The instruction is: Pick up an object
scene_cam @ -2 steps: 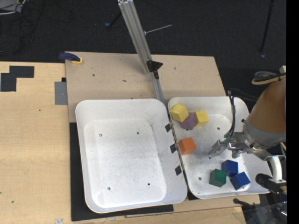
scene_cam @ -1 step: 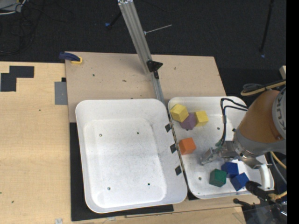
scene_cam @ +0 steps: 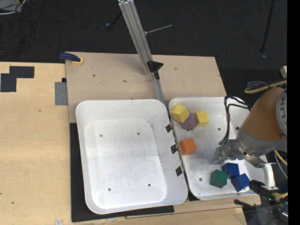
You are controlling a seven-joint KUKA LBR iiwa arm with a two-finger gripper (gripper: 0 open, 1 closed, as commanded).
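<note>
We are reading no writing anywhere. Nearest us, in the right bin (scene_cam: 206,108), a green block (scene_cam: 218,178) and two blue blocks (scene_cam: 236,175) are lying just below the gripper (scene_cam: 223,153); we cannot tell its state, since the arm (scene_cam: 262,121) is hiding much of it. Farther back, an orange block (scene_cam: 188,146) is sitting apart, then two yellow blocks (scene_cam: 179,113) are flanking a purple one (scene_cam: 190,122). The left bin (scene_cam: 93,111) is lying alongside.

Two bins side by side; blocks (scene_cam: 190,121) in right bin (scene_cam: 206,191), claw (scene_cam: 221,154) above them
</note>
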